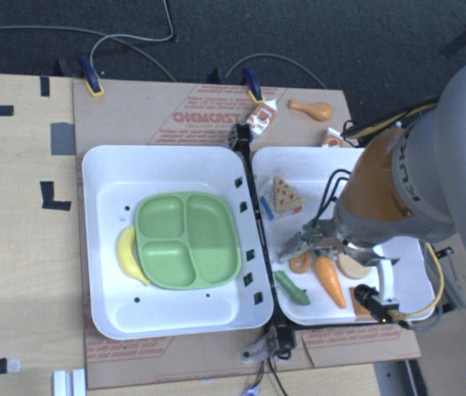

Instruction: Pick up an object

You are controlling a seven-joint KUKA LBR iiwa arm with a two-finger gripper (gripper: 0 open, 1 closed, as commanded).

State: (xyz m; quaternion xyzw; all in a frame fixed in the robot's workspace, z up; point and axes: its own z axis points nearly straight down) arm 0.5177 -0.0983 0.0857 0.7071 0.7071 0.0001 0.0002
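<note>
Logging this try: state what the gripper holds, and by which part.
Cannot be told. The gripper is low in the right bin, beside the carrot, but no thing shows between its fingers.

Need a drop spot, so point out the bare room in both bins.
Left white bin: bare floor along its far wall and near wall, around the green divided plate. Right white bin: crowded around the gripper, orange toy carrot and triangular wedge.
</note>
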